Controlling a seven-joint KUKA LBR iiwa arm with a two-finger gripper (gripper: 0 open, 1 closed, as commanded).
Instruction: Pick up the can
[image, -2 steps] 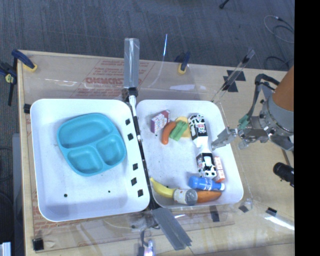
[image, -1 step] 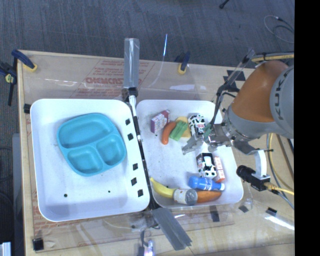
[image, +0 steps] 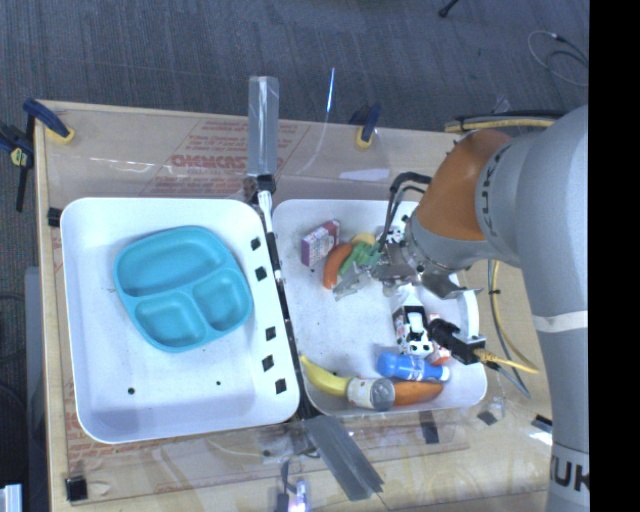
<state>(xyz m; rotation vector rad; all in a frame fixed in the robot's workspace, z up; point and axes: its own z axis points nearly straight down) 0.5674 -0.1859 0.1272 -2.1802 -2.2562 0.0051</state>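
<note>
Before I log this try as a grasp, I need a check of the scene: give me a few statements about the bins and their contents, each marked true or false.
1. The blue plate lies in the left bin. True.
2. The banana lies on the blue plate. False: it lies in the right bin, at its near edge.
3. The gripper is over the right bin. True.
4. The blue bottle stands upright. False: it lies on its side.
5. The carrot lies in the right bin, toward its far end. True.
</note>
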